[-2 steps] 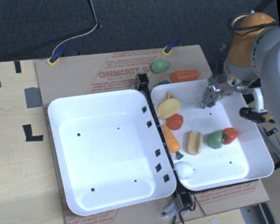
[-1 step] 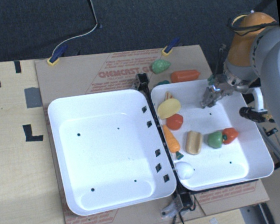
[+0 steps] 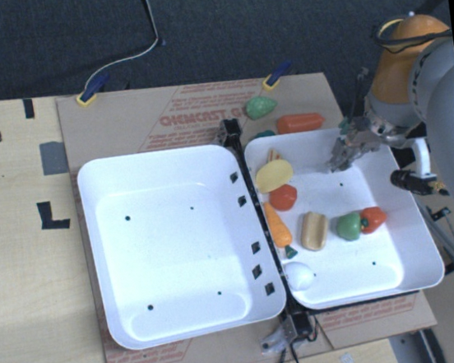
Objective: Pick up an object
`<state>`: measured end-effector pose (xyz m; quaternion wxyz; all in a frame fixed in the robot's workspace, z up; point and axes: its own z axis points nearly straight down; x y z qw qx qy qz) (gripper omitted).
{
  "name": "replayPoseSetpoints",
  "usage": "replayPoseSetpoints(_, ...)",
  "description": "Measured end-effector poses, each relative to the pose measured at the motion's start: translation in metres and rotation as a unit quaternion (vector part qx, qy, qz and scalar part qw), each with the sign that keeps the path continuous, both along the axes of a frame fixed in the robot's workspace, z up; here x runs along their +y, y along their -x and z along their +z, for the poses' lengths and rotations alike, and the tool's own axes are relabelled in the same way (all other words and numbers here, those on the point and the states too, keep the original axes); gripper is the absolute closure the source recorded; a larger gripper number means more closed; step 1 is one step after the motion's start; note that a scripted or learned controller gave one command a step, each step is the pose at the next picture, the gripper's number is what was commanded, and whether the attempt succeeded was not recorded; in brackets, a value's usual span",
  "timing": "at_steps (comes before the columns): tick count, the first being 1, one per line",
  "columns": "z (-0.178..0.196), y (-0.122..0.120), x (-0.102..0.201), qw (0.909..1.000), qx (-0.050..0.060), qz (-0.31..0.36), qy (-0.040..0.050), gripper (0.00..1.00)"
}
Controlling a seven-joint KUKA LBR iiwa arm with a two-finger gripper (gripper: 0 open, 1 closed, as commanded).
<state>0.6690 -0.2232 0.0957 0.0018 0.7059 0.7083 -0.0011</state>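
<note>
My gripper hangs over the far right part of the right bin, above bare white floor. Nothing shows in it. Toys lie in that bin, to the left of and below the gripper: a yellow piece, a red tomato, an orange carrot along the left wall, a tan bread roll, a green pepper touching a red piece, and a white egg in the near left corner.
The left bin sits beside the right one, with a black clip strip between them. On the cardboard behind the right bin lie a green toy and an orange-red toy. The arm enters from the right.
</note>
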Motion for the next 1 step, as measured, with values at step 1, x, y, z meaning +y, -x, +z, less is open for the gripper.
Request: replayPoseSetpoints(1,-0.0114,0.0008,-0.0002,1.0,0.001,-0.001,-0.0011,1.0)
